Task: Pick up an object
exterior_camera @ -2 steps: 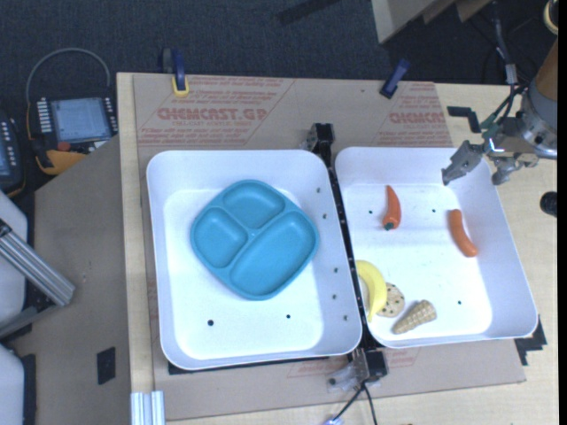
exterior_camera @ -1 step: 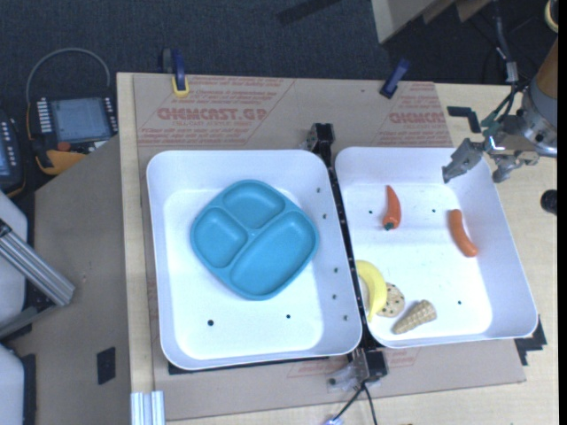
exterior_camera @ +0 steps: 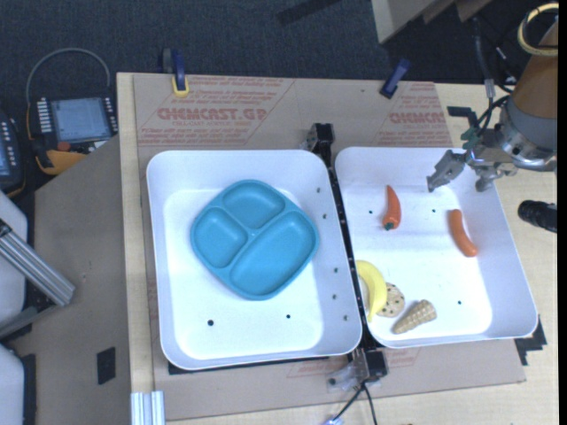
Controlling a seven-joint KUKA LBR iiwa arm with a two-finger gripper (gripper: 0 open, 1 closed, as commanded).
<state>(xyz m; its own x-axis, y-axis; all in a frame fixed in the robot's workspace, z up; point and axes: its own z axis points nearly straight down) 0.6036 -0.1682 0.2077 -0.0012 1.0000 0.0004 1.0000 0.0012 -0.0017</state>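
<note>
Grey arm with orange band reached in over the far right corner of the right white bin [exterior_camera: 505,264]. Two-finger gripper [exterior_camera: 464,172] hung above that bin's far edge, fingers spread apart, nothing between them. Orange carrot-shaped toy [exterior_camera: 392,207] lay in the bin's far half, left of and nearer than the gripper, apart from it. Orange sausage-shaped toy [exterior_camera: 462,233] lay near the right wall, just below the gripper. Yellow banana [exterior_camera: 373,285], speckled round cookie [exterior_camera: 391,300] and tan ridged cone [exterior_camera: 415,316] clustered at the near left corner. Blue sectioned plastic plate [exterior_camera: 254,238] sat mid left white bin [exterior_camera: 177,326].
</note>
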